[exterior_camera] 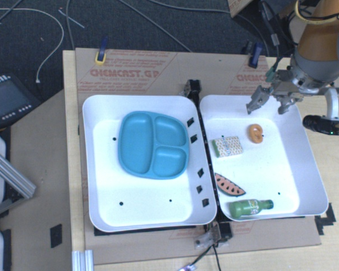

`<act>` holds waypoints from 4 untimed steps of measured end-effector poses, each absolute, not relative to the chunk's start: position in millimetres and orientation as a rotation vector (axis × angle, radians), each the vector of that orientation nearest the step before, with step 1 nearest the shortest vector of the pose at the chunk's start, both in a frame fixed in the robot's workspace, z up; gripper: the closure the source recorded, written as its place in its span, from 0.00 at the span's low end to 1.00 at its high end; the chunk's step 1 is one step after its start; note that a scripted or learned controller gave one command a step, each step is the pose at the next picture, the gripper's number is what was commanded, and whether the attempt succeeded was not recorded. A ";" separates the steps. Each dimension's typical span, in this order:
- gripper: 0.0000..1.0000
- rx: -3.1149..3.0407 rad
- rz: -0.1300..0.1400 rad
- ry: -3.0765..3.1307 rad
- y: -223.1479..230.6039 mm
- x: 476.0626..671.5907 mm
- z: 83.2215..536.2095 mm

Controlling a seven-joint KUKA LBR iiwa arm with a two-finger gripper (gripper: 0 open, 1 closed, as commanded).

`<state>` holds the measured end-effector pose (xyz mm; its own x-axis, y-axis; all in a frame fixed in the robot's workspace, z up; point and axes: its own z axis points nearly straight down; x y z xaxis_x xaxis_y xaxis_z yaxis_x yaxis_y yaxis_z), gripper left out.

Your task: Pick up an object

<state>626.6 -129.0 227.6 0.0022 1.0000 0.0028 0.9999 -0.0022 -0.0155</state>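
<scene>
Blue divided plate (153,144) in left bin (101,208); in right bin (305,168), patterned sponge (227,146), watermelon slice (230,186), green bottle (250,207), orange donut-like toy (256,133) (details unclear) just below tool (270,100), released, empty.

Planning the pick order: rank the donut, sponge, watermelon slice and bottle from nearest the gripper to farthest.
1. Donut, just below the gripper, upper right bin.
2. Sponge, left of the donut.
3. Watermelon slice, lower left of that bin.
4. Bottle, at the bin's bottom edge.
</scene>
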 end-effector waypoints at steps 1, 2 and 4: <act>0.00 -2.220 0.000 -2.221 -128.6 629.2 236.0; 0.00 -2.216 0.006 -2.217 -123.4 625.1 174.2; 0.00 -2.221 -0.004 -2.224 -112.5 627.7 87.3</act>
<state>627.7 -112.5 87.3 -0.0013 1.0000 0.0003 1.0000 0.0013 0.0031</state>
